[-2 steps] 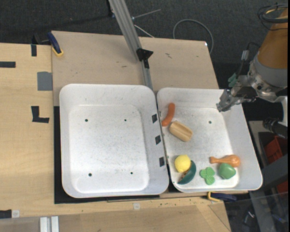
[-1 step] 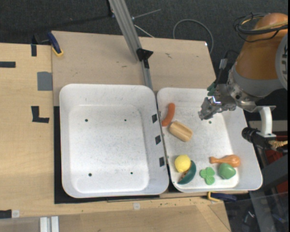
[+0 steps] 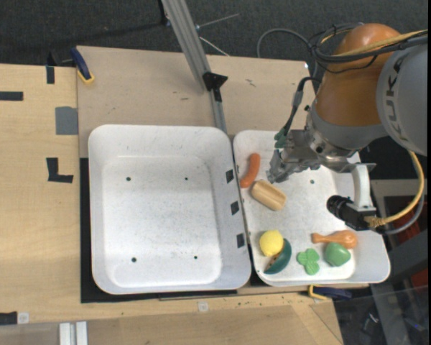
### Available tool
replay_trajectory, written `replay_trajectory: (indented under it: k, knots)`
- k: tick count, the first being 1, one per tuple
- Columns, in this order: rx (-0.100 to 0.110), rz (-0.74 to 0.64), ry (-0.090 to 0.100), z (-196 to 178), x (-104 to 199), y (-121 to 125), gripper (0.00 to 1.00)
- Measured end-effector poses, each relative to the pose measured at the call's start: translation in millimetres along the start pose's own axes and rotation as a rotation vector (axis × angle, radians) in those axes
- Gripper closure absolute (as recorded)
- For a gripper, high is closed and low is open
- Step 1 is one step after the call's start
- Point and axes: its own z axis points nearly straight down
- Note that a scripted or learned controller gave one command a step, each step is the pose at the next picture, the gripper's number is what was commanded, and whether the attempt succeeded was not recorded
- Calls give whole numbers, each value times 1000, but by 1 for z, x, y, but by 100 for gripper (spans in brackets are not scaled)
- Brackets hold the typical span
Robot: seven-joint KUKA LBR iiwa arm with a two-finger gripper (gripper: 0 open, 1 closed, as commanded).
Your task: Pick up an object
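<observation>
You see the end effector [image 3: 279,172] low in the right bin [image 3: 373,261], just above the tan bread roll [image 3: 268,195]; finger spacing cannot be judged. Orange sausage [image 3: 250,169] lies beside it.

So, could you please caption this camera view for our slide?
KUKA arm's gripper poised above a bread roll in the right bin.

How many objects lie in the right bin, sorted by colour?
Orange: 2, sausage and carrot-like piece
Tan: 1, bread roll
Yellow: 1, lemon
Green: 3, dark wedge, leafy piece, round piece
Total: 7
</observation>
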Motion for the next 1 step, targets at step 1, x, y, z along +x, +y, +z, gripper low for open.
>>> replay_trajectory:
  k: [1]
  knots:
    - [2,2,-1,17,44,-16,100]
